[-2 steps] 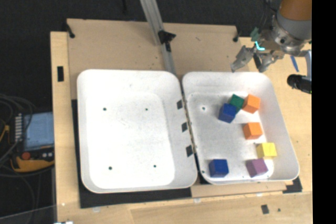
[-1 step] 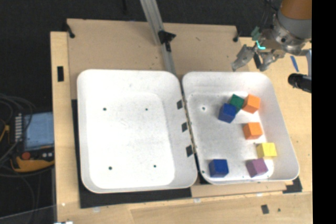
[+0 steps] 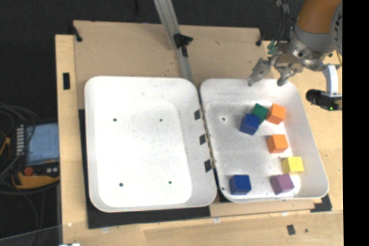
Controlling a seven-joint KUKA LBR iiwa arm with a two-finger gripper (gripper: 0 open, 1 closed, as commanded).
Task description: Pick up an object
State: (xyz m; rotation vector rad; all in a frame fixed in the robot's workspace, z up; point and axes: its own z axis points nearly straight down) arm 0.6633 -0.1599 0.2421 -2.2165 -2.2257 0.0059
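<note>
My fingers [image 3: 269, 74] are spread apart with nothing between them. They hang over the far edge of the right bin [image 3: 305, 102]. The blocks inside that bin are small, bright cubes. Near the far end sit a green block [image 3: 261, 110], a blue block [image 3: 250, 124] touching it, and an orange block [image 3: 277, 113]. Another orange block [image 3: 277, 143] sits in the middle. Closer to the near edge are a yellow block [image 3: 293, 165], a purple block [image 3: 281, 183] and a second blue block [image 3: 240, 184]. That makes seven blocks. The left bin [image 3: 141, 141] lies beside it on the tan tabletop [image 3: 167, 43].
</note>
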